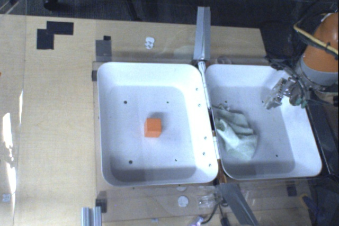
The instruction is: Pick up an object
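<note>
Fingers (276, 97), grip state untellable, hover near right bin's (302, 166) far edge, apart from crumpled cloth (237, 132).

**Layout of the bench and its two bins**

Two bins sit side by side on the bench (58, 129). The left bin (114, 114) holds a block (153, 127) near its middle. The right bin (302, 145) holds a cloth (237, 132) by its left wall. The gripper (276, 97) hangs over the right bin's far right part, well apart from the cloth.
</note>
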{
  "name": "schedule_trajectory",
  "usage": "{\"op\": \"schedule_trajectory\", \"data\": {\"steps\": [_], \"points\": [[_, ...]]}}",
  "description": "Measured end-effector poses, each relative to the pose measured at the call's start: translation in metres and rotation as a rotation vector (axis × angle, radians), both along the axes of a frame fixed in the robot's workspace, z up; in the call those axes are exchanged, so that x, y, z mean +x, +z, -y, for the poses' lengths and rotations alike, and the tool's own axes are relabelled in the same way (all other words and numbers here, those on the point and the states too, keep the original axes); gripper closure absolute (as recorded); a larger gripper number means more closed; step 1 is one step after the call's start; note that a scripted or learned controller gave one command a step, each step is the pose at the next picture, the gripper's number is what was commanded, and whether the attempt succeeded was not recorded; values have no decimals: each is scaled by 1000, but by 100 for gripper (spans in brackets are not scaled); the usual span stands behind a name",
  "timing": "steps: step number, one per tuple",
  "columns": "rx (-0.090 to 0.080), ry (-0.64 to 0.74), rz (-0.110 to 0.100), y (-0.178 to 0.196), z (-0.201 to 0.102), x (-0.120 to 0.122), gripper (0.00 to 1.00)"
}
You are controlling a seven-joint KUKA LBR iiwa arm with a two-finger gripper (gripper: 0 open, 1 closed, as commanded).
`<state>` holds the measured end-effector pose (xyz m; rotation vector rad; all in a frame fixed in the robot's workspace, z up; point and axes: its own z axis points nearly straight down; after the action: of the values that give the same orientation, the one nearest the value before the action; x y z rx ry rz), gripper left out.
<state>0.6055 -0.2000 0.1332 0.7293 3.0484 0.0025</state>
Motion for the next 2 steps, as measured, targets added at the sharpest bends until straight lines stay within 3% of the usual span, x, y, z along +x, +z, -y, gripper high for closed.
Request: {"op": "schedule_trajectory", "data": {"steps": [1, 2], "points": [[0, 264, -1, 26, 5, 23, 100], [-5, 602, 3, -6, 5, 37, 100]]}}
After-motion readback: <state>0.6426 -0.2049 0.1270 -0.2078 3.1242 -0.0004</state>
